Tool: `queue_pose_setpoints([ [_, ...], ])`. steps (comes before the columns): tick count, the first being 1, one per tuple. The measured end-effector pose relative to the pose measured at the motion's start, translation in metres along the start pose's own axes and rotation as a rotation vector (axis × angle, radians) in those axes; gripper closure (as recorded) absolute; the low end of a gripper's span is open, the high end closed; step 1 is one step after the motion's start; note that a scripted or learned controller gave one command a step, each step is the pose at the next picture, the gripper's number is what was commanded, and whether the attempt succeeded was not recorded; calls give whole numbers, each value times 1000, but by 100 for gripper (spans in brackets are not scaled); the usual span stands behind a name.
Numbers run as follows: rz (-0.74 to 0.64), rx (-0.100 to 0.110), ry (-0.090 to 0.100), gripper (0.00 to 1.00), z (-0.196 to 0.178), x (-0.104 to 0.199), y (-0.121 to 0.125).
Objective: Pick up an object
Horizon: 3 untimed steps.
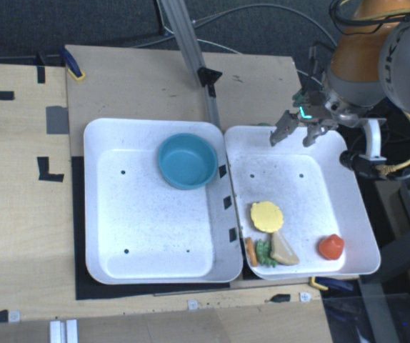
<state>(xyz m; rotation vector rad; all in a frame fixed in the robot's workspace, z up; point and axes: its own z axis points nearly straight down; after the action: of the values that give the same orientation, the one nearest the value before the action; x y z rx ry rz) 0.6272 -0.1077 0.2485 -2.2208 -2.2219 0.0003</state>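
Note:
My gripper (pixel 296 137) hangs over the far edge of the right bin (pixel 348 184), fingers spread apart and nothing between them. Well in front of it, toward the bin's near side, lie a round yellow piece (pixel 267 216), a tan wedge (pixel 284 250), a small green and orange carrot-like piece (pixel 258 253) and a red tomato-like ball (pixel 331 246). A blue bowl (pixel 186 161) sits in the left bin (pixel 119 213) near its far right corner.
A slanted grey pole (pixel 187 41) runs down to the gap between the bins at the back. Cables trail behind the arm at the upper right. Blue clips sit at the board's far-left corner (pixel 73 66).

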Motion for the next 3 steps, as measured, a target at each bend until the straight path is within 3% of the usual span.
queue_pose_setpoints([
  [1,0,0,0,0,0,0,0],
  [3,0,5,0,0,110,-8,-6],
])
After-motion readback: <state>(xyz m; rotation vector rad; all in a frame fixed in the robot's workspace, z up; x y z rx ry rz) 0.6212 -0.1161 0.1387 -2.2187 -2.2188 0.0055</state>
